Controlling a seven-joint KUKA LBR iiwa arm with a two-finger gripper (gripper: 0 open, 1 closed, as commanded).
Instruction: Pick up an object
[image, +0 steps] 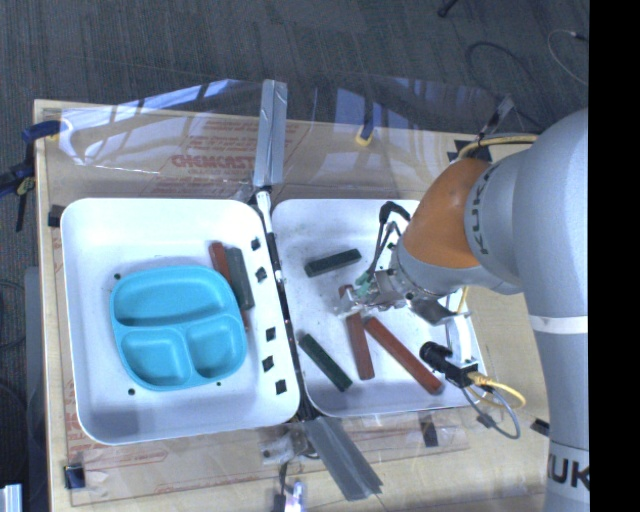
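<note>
My fingers (358, 294), whether spread or clenched I cannot tell, hover at the upper ends of two brown sticks (380, 347) in the right bin (300, 225), so I judge I'm descending to grasp one.

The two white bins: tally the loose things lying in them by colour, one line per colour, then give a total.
Light blue divided tray: 1
Dark green sticks: 3
Red-brown sticks: 3
Total: 7
</note>
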